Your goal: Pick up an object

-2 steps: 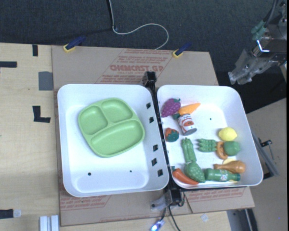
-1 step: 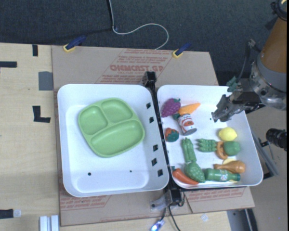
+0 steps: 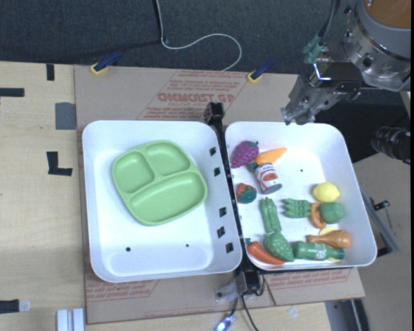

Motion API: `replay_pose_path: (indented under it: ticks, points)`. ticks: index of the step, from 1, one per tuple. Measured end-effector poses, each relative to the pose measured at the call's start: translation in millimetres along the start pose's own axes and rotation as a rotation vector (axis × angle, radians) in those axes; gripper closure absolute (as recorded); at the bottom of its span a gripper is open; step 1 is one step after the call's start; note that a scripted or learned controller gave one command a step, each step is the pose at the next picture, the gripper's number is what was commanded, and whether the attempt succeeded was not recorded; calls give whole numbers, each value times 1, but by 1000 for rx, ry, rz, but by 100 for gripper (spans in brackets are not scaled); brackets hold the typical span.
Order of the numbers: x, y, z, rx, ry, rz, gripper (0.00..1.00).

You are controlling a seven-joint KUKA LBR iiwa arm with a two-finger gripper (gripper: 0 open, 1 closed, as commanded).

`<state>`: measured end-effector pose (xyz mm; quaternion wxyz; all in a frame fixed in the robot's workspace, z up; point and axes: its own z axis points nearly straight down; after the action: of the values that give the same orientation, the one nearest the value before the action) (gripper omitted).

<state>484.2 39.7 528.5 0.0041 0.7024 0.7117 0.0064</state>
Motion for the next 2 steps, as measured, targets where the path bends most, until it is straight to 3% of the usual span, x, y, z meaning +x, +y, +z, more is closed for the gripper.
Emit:
replay_pose_path:
  ticks: [1, 2]
  points:
    - [-35, -3, 101, 27, -5, 16, 100]
    - [41, 10, 12, 6, -1, 3, 100]
